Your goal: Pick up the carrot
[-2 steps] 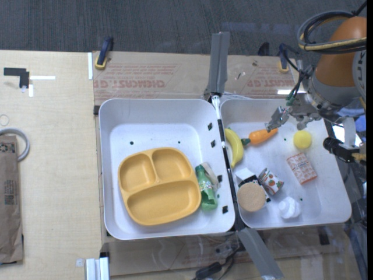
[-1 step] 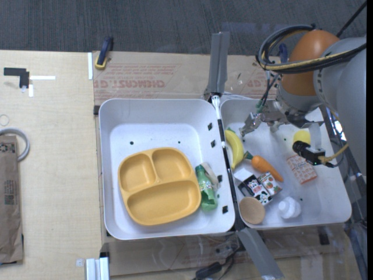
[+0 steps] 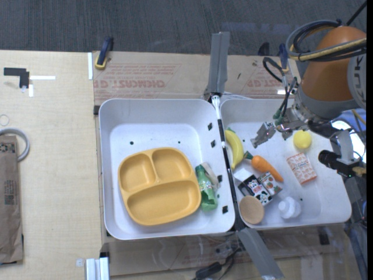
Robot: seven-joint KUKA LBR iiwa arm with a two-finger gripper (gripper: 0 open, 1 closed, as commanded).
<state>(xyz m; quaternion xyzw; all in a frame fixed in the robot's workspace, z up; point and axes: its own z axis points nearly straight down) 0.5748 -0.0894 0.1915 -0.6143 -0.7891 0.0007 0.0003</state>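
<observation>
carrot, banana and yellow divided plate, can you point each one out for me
carrot point(image 3: 267, 168), camera view, middle of its orange body
banana point(image 3: 235, 147), camera view, middle of its curve
yellow divided plate point(image 3: 161, 200), camera view, floor of its large compartment

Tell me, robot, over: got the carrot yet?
Gripper above right bin, nothing between its fingers. Carrot lying just below it, untouched. Banana and black-and-white box close beside carrot.

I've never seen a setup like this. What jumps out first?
Probably the big yellow divided plate in the left bin. Next, the grey and orange arm leaning over the right bin, its gripper above a jumble of small things: a banana, a carrot and a lemon.
</observation>
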